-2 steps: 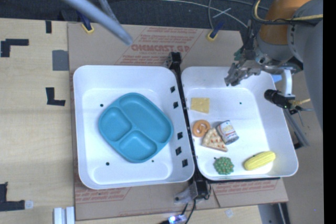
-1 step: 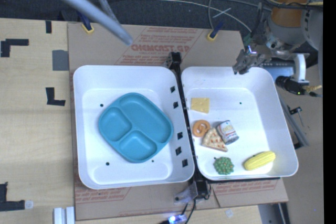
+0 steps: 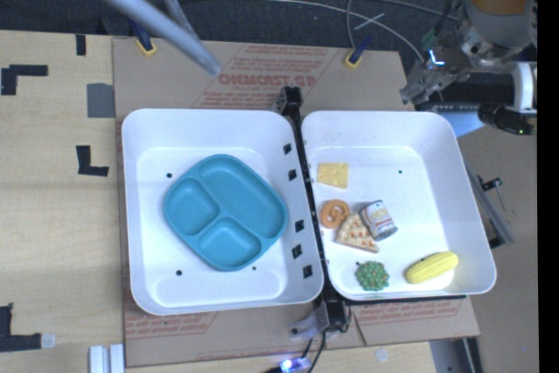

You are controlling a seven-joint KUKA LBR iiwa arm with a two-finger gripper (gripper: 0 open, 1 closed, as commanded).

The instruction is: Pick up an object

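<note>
The right bin (image 3: 454, 144) holds several small toy foods. A yellow cheese slice (image 3: 333, 175) lies near its left wall, with a brown pretzel ring (image 3: 334, 213) and a pizza slice (image 3: 356, 234) below it. A small tin can (image 3: 379, 219) lies beside the pizza. A green broccoli piece (image 3: 372, 276) and a yellow corn cob (image 3: 431, 267) rest near the front wall. My gripper (image 3: 419, 88) hangs at the upper right, above the back rim of the right bin and well away from every item, with nothing seen in it.
The left bin (image 3: 140, 188) holds a blue divided plate (image 3: 225, 210). A black divider with clips (image 3: 301, 188) runs between the bins. Cables (image 3: 376, 13) and clamps lie behind the bins on the cardboard.
</note>
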